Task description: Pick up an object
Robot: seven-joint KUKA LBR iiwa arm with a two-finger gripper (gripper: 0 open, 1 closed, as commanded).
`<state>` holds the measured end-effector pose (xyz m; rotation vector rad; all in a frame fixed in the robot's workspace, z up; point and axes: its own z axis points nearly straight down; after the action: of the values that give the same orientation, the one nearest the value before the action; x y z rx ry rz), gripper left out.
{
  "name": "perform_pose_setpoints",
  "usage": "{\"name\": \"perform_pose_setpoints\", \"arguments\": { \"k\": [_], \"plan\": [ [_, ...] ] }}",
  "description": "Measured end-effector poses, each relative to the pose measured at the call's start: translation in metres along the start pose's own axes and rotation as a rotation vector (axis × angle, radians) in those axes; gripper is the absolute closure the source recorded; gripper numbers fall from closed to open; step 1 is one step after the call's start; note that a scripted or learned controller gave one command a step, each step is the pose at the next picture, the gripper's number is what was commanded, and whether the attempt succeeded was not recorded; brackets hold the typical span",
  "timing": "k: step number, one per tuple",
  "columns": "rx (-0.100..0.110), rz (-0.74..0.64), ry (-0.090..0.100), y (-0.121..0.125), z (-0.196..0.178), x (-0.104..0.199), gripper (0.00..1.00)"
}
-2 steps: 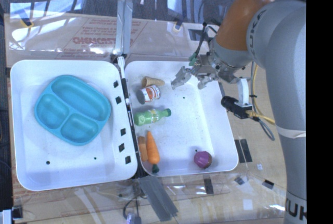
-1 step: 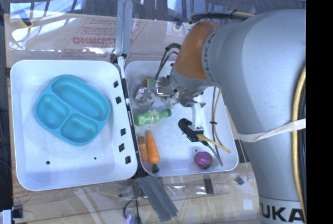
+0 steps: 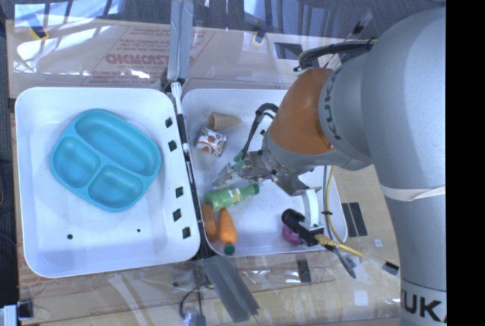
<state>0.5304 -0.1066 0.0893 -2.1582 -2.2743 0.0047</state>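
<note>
1. Left bin (image 3: 30, 241): a blue divided plate (image 3: 106, 159) lies flat near its centre.
2. Right bin (image 3: 227, 101), 11 o'clock corner: a tan cone (image 3: 224, 120) lies on its side. A small printed cup (image 3: 211, 141) sits just at the cone's 7 o'clock.
3. Right bin, 8 o'clock side: a green bottle (image 3: 231, 197) lies on its side, long axis running roughly 8 to 2 o'clock. An orange carrot (image 3: 226, 226) lies just at its 6 o'clock. Touching or apart: cannot tell.
4. The gripper (image 3: 244, 171) is low over the bin's centre, and the bottle lies close at its 6 o'clock. Whether the gripper is spread or closed: cannot tell, as the wrist hides it. Nothing is seen held.
5. Right bin, 5 o'clock: a purple thing (image 3: 292, 235), partly hidden.
6. Judgement: the bottle is the nearest candidate. The grasp should close across its 8-to-2 axis, after a short shift toward 6 o'clock. Risk: the bottle rolls against the carrot.
</note>
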Motion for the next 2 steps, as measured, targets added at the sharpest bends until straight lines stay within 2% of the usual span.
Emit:
{"name": "perform_pose_setpoints", "arguments": {
  "k": [1,2],
  "plan": [
    [-0.001,-0.019,0.0,-0.0538,0.0003,0.0105,0.0],
    [0.0,-0.023,-0.001,-0.0527,-0.0078,0.0094,1.0]
  ]
}}
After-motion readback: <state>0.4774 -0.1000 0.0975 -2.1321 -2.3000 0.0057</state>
